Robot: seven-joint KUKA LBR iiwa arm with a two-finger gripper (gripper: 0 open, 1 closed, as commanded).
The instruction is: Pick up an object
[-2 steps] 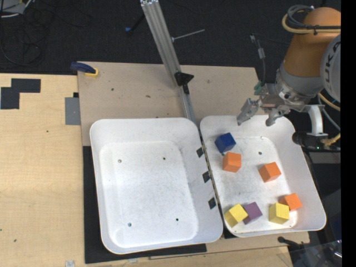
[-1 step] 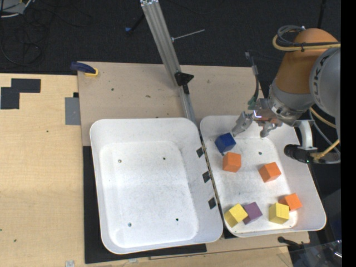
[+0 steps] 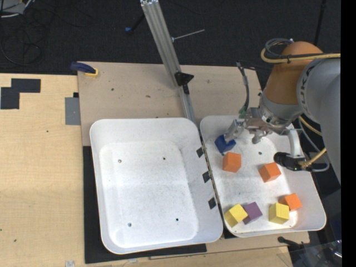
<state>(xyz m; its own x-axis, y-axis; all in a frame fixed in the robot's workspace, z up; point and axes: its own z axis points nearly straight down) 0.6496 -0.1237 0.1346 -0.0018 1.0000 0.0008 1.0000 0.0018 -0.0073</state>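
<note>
The right bin [image 3: 261,231] holds several small blocks. A blue block [image 3: 225,144] lies near its far left corner, with an orange cube [image 3: 232,162] just in front of it. My gripper [image 3: 245,133] hangs low over the far end of this bin, open, its fingers spread. The left fingertip [image 3: 233,130] is right beside the blue block's upper right edge; whether they touch I cannot tell. Nothing sits between the fingers.
Another orange cube [image 3: 270,172] lies mid-bin, a smaller orange one [image 3: 293,201] near the right rim. Two yellow blocks [image 3: 236,213] [image 3: 278,212] and a purple block [image 3: 252,211] sit along the front. The left bin [image 3: 111,132] adjoins. A slanted aluminium post [image 3: 164,43] rises behind.
</note>
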